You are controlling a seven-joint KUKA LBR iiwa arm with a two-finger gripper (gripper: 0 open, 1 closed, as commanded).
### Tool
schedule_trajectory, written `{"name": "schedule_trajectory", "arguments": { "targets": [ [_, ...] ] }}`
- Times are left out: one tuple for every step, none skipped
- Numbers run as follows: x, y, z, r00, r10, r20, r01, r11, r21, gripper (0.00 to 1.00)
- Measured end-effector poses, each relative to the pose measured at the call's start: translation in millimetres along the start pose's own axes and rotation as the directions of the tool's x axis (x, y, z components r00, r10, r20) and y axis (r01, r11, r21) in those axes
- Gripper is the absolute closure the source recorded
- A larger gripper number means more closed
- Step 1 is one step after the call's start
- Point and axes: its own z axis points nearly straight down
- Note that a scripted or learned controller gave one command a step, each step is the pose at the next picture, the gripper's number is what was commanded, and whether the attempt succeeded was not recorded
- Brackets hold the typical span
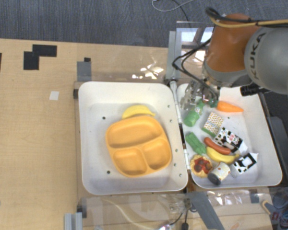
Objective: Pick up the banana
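Left bin [93, 128]: I log an orange three-part tray [138, 145], smooth, half covering a yellow disc [136, 110]. Right bin [264, 143]: curved banana [220, 155] near side, among clutter. Arm bends over its far-left corner; gripper [199, 97] blurred, so I cannot tell its spread.

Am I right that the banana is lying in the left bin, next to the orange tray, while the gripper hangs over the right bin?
Not quite. The camera view shows the banana in the right bin, among the small items, below the gripper. The orange tray is in the left bin.
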Motion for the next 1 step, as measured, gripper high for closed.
{"name": "schedule_trajectory", "arguments": {
  "targets": [
    [22.8,5.7,-191.1,0.759,-0.652,0.000,0.652,0.759,-0.002,1.00]
  ]
}}
